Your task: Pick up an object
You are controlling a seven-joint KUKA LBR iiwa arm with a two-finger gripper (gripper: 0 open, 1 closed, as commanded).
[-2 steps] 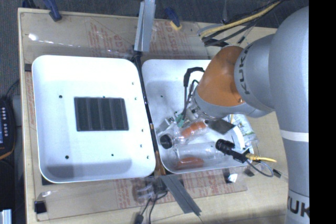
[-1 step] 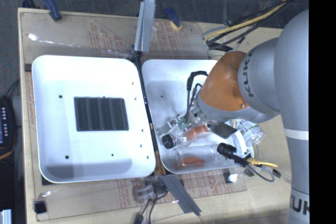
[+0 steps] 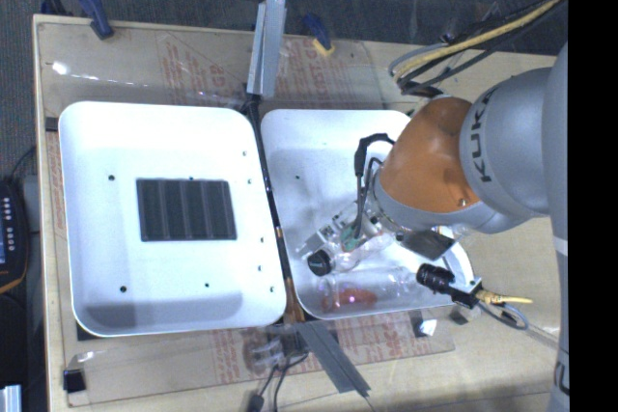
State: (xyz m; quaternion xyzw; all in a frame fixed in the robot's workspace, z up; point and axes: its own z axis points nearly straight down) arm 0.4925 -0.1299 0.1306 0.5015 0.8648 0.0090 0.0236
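The gripper [image 3: 350, 234] is down in the right bin [image 3: 299, 145], toward that bin's near edge, and whether it is spread or pressed together cannot be told: the orange band [image 3: 425, 164] and wrist hide most of it. Just at its tip lies a clutter of clear plastic pieces [image 3: 362, 251], touching or nearly touching it; nothing can be made out as caught in the gripper. Beside the tip, toward the bin's left wall, sits a small black round object [image 3: 318, 261]. Just nearer the bin's near edge lies a clear bottle [image 3: 372, 289] on its side with a reddish tint at its middle, close along that edge.

The grey arm [image 3: 521, 150] comes in from the right side and bends steeply downward over the right bin, covering its right half. A black fitting [image 3: 436, 278] juts from the wrist near the bin's near right corner.

The left bin [image 3: 97, 140] holds a dark ribbed rectangle [image 3: 186, 209] at its centre, well apart from the gripper.
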